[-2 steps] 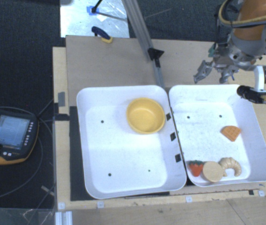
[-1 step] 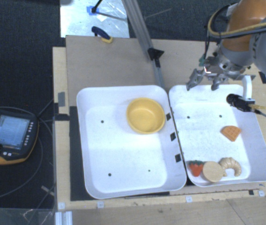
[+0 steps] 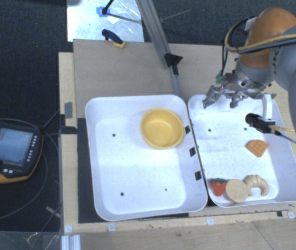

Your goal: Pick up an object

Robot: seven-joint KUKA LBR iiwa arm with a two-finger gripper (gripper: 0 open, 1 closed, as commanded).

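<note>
My gripper (image 3: 222, 101) hangs over the far edge of the right bin (image 3: 226, 139), open, with nothing between its fingers. Along that bin's near edge lie a red strawberry (image 3: 218, 186), a round tan disc (image 3: 236, 190) and a croissant (image 3: 257, 184). An orange waffle-like piece (image 3: 257, 148) lies further up on the bin's right side, below and to the right of the gripper. A yellow bowl (image 3: 161, 128) sits upright in the far right part of the left bin (image 3: 116, 160).
A black connector with a cable (image 3: 256, 122) juts over the right bin beside the gripper. A slanted metal pole (image 3: 156, 30) crosses the bench behind the bins. A teach pendant (image 3: 7, 150) lies on the floor at the left.
</note>
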